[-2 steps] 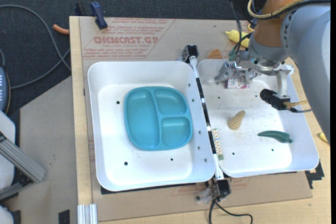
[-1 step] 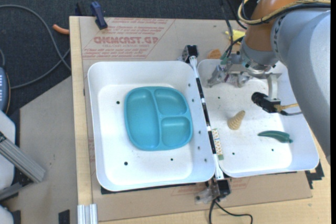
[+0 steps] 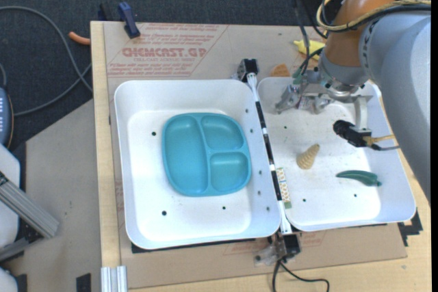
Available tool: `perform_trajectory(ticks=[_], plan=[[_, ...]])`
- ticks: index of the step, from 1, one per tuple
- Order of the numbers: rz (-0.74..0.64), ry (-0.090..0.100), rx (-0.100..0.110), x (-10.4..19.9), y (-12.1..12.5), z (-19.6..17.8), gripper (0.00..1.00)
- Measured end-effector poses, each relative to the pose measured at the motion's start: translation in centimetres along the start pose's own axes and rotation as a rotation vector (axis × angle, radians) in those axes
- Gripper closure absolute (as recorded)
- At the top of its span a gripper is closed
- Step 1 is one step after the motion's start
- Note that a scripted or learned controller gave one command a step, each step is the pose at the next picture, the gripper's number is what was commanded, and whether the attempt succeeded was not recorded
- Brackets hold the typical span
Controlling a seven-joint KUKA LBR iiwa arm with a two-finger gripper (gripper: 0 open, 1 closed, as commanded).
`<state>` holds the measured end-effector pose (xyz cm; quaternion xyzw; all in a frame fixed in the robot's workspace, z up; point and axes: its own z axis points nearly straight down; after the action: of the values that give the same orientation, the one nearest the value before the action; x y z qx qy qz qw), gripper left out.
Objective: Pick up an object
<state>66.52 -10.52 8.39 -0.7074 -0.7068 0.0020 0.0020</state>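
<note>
The gripper hangs over the right bin's far left corner; I cannot tell how wide it stands. Nearby in that bin lie a tan cone and a green piece, well apart. The left bin holds a blue divided plate.

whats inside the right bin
A tan cone-shaped piece and a curved green piece lie apart on the right bin's floor. The gripper is over its far end. The arm covers the bin's far right corner, so anything there is hidden.
</note>
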Motion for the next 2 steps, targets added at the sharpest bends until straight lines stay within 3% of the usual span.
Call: perform_trajectory(ticks=[1, 2], plan=[[0.000, -0.001, 0.001, 1.12, -0.01, -0.02, 0.00], [0.000, 0.000, 0.001, 0.38, -0.01, 0.00, 0.00]])
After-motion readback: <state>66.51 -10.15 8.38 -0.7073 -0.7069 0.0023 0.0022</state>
